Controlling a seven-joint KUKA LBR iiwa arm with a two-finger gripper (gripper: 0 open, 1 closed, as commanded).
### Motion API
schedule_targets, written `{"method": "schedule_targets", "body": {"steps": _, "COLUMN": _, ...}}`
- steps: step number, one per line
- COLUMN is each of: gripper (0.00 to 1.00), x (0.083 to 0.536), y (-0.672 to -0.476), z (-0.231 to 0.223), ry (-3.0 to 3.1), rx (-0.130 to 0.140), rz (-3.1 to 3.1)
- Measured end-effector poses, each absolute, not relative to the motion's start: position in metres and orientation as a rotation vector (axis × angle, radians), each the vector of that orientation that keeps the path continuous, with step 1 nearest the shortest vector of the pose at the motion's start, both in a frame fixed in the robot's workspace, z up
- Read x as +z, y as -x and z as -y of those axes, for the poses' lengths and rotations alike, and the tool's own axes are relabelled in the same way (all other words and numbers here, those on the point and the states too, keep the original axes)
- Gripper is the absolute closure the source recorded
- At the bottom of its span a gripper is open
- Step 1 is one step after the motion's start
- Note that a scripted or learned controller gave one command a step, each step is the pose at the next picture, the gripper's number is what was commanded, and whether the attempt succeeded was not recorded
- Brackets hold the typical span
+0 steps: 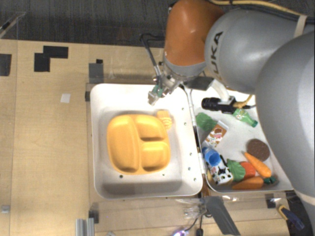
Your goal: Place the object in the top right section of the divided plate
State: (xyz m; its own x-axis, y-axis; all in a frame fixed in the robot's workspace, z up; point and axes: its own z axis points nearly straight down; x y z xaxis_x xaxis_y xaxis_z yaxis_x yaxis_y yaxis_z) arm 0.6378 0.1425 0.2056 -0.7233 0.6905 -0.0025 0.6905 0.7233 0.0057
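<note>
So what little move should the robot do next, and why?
Probably lower the pincer toward the small yellow object and try to grab it. That object lies in the left bin, just outside the yellow divided plate at its top right corner, not in the section yet.

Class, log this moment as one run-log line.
gripper: over left bin's back edge | small yellow object: beside divided plate, not on it

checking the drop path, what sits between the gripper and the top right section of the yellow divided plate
In the camera view, a small yellow object lies by the plate's top right corner, below the gripper; otherwise bare white bin floor.
</note>
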Motion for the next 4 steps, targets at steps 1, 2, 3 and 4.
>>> {"method": "schedule_targets", "body": {"steps": 1, "gripper": 1.00, "x": 0.099, "y": -0.626, "z": -0.209, "ry": -0.631, "rx": 0.011, "rz": -3.070}}
{"method": "schedule_targets", "body": {"steps": 2, "gripper": 1.00, "x": 0.096, "y": -0.596, "z": -0.234, "ry": -0.074, "rx": 0.015, "rz": -3.115}}
{"method": "schedule_targets", "body": {"steps": 3, "gripper": 1.00, "x": 0.101, "y": -0.545, "z": -0.231, "ry": 0.343, "rx": 0.003, "rz": -3.104}}
{"method": "schedule_targets", "body": {"steps": 4, "gripper": 1.00, "x": 0.119, "y": -0.623, "z": -0.236, "ry": 0.641, "rx": 0.007, "rz": -3.064}}
